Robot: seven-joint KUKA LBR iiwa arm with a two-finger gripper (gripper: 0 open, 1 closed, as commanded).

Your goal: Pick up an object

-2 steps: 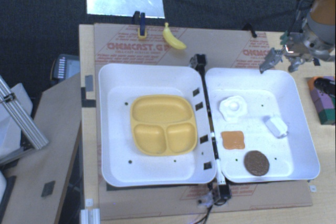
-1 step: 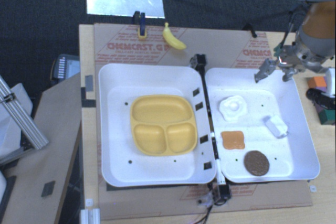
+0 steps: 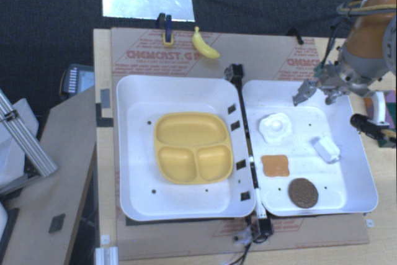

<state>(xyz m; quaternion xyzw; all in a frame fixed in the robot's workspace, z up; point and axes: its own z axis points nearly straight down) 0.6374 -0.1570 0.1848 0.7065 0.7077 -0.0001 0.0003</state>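
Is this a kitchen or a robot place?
Probably a robot test lab. A robot arm's gripper hangs over white bins holding a yellow tray and toy food like a brown cookie.

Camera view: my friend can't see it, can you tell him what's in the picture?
A robot gripper hangs open over the right bin's far edge, holding nothing. That bin has toy foods; the left bin holds a yellow divided plate.

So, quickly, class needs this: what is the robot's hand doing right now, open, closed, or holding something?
Hand: open, holding nothing, poised over the far edge of the right bin.
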